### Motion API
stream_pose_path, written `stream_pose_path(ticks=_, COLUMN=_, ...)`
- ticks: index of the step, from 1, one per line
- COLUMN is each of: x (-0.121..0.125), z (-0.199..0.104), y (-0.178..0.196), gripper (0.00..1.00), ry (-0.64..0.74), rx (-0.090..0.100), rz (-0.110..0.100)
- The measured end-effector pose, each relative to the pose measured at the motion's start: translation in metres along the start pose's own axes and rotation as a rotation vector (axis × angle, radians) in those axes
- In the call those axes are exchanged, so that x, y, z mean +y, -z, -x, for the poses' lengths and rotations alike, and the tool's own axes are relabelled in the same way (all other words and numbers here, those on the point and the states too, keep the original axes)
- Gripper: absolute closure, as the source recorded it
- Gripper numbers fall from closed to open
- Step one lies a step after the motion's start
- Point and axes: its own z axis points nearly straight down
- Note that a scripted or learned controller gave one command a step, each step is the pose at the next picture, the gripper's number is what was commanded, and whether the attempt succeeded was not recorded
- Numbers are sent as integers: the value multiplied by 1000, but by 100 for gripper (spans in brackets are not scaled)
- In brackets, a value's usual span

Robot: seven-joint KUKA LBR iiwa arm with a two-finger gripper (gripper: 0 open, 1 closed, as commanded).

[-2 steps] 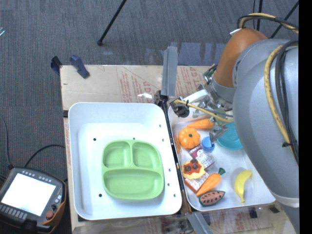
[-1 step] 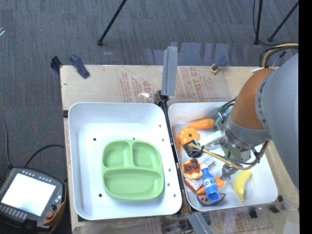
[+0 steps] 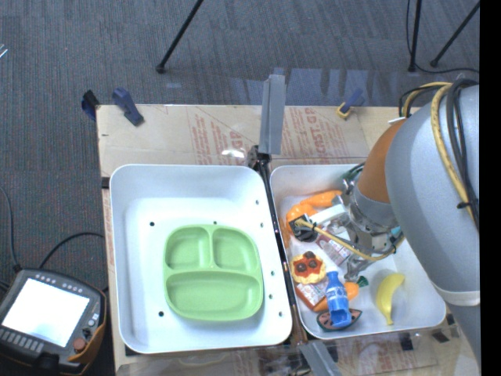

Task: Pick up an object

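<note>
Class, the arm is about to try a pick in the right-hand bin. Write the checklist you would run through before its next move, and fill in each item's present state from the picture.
1. Gripper is over the right bin that holds the objects: ok.
2. Whether it is open or shut: cannot tell, the wrist hides it.
3. Banana lies apart from the other items, easy to single out: ok.
4. Blue bottle has free space around it: not ok, it lies among the crowded toy food.
5. Green plate sits in the left bin, out of the arm's way: ok.
</note>
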Motion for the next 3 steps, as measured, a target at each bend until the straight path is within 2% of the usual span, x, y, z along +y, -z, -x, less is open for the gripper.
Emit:
stream_pose_path(ticks=1, x=1, z=1, y=9, gripper=100, ry=-1, rx=-3, rz=-4)
stream_pose_path(ticks=2, x=-81, z=0, y=105, gripper=100, ry=10, rx=11, rz=0)
stream_pose_path(ticks=3, x=-80, z=2, y=101, gripper=0, ry=6, rx=3, rz=1)
